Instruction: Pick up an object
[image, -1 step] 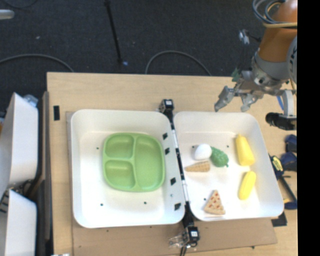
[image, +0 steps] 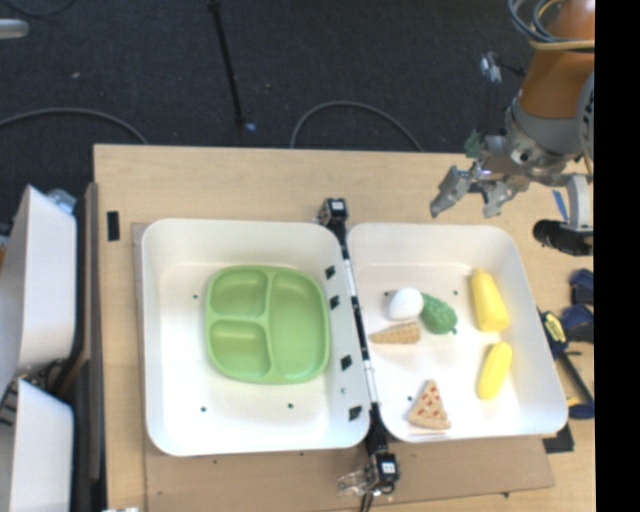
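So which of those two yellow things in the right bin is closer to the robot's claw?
The upper yellow corn-like piece, by the bin's far right side, lies closer to the gripper than the other yellow piece below it.

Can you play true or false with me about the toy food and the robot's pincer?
1. The green plate sits in the left bin. True.
2. The pincer is holding a yellow corn cob. False: it grips nothing and hangs above the bench, beyond the far edge of the right bin.
3. Two yellow pieces lie in the right bin. True.
4. The pizza slice lies on the green plate. False: it lies in the right bin, near its front edge.
5. The broccoli lies right next to the white egg. True.
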